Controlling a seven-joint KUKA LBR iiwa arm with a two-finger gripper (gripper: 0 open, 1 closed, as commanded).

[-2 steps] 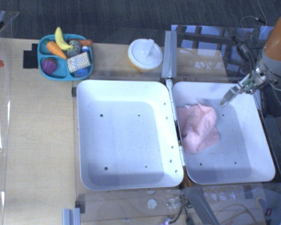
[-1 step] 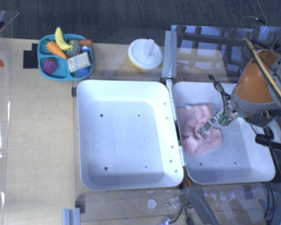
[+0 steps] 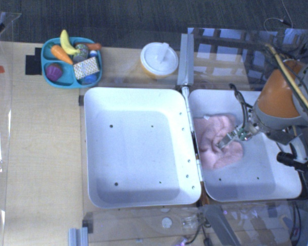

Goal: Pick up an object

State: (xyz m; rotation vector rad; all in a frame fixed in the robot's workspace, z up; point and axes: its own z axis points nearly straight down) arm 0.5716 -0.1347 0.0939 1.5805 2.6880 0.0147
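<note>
The gripper (image 3: 227, 141) is seen at center-right of the frame, low down on a soft pink thing (image 3: 218, 140), prob. a cloth or plush toy. Whether it's clenched or released can't be told; it's small and blurry there. So it can't be said that the pink thing is grabbed. Only touching, or just above, can be guessed.

The pink thing is lying in the right bin (image 3: 256, 186), pushed toward that bin's left wall, near the middle of the frame. It looks floppy and squishy, so it could slip if pinched at just an edge.

The arm (image 3: 277, 99) is reached in from the right side, w/ its orange band up above the bin, bent down so the gripper can get at the pink thing from the top.

The left bin (image 3: 138, 142) is set right beside, walls touching.

At upper left, a blue tray (image 3: 71, 61) w/ toy food is kept off to the side, and a white lidded cup (image 3: 159, 59) is at top center. Both are well apart from the bins, prob. out of the way.
</note>
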